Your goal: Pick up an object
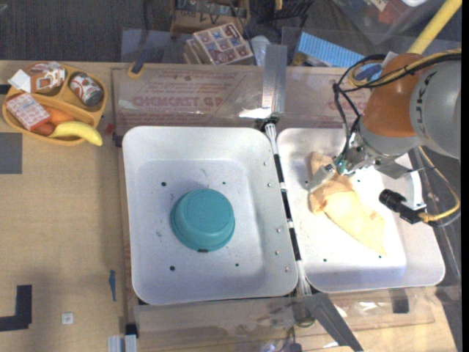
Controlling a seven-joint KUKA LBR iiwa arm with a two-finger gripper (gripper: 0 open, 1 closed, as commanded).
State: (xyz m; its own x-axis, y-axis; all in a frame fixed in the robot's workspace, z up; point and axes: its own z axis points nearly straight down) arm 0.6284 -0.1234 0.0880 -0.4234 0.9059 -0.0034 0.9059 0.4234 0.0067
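A floppy yellow cloth [354,213] is lying crumpled in the right bin [421,270], the end effector [338,169] is pinching its top corner, and a teal bowl [204,219] is sitting upside down in the left bin [146,152].

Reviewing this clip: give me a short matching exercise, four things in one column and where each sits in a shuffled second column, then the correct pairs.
Things:
1. teal bowl
2. yellow cloth
3. banana
4. end effector

Places:
A. in the right bin
B. on the orange tray at the bench's far left
C. at the cloth's upper edge, over the right bin
D. upside down in the middle of the left bin

Pairs: 1-D, 2-A, 3-B, 4-C
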